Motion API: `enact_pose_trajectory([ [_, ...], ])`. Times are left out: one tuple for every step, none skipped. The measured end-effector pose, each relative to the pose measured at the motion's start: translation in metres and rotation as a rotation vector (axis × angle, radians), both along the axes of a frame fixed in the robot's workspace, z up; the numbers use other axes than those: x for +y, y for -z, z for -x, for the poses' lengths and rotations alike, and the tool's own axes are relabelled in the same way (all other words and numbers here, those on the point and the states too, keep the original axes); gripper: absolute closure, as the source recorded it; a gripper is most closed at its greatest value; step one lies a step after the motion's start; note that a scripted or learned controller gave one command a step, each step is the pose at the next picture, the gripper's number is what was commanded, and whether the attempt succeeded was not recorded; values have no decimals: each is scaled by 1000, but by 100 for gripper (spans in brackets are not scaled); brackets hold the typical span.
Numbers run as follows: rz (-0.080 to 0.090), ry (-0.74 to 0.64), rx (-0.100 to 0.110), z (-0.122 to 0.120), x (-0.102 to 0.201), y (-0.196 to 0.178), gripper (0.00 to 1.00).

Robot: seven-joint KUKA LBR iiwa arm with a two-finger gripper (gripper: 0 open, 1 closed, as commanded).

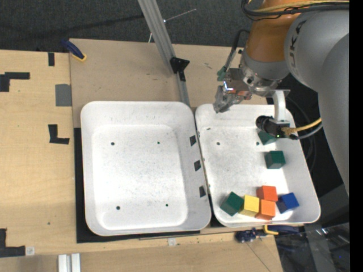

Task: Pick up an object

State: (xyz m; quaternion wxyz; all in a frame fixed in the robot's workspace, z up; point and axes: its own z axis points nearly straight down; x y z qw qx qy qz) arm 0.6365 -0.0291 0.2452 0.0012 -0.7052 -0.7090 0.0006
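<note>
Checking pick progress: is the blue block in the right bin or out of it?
In. The blue block lies inside the right bin, near its front right corner, beside the orange blocks.

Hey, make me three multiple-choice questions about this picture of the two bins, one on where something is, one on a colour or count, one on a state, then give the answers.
1. Where do the blocks lie?
A. In the left bin
B. In the right bin
C. On the bare bench

2. What colour is the block between the green block and the orange blocks?
A. Yellow
B. Purple
C. White

3. How does the gripper stand to the blocks?
A. Resting on the blue block
B. Pressed into the cluster
C. At the right bin's far edge, apart from them

Answers:
1 B, every block sits in the right bin.
2 A, the yellow block lies there.
3 C, the gripper is at the far rim while the cluster sits at the near end.
</note>
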Motion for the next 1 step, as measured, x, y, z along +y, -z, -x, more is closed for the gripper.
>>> enact_pose_trajectory([
  [0,-1,1,10,50,11,100],
])
